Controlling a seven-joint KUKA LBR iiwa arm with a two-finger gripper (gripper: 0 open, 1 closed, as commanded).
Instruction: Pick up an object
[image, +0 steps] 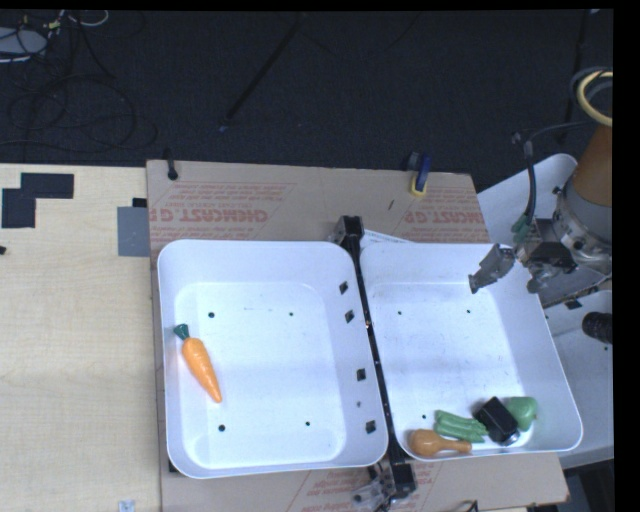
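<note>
On the far left we see a pale wooden benchtop (70, 330) with dark rectangular patches (38, 195) near its upper edge. Next comes a brown cardboard sheet (300, 205) with printed lettering, lying under both bins. The left bin (260, 265), shallow and white, holds one thing: a toy carrot (201, 367) with a green top, lying near the bin's left wall, its tip pointing toward the lower right. A black divider strip (364, 330) runs between the two bins where their rims meet.

The right bin (450, 270) has its contents bunched in the lower right corner: a tan, pear-like piece (437, 443) against the near rim, a green pod-shaped piece (460, 426) just above it, a black block (497, 419) touching that, and a rounded green piece (522, 408) at the block's right.

Above that bin's upper right rim we find the gripper (492, 270), well apart from the cluster, nothing between its fingers; we cannot tell whether they are spread or closed. A blue and yellow clamp (420, 172) grips the cardboard's far edge. Behind the bench, the floor (300, 80) is dark, with cables trailing across it.
</note>
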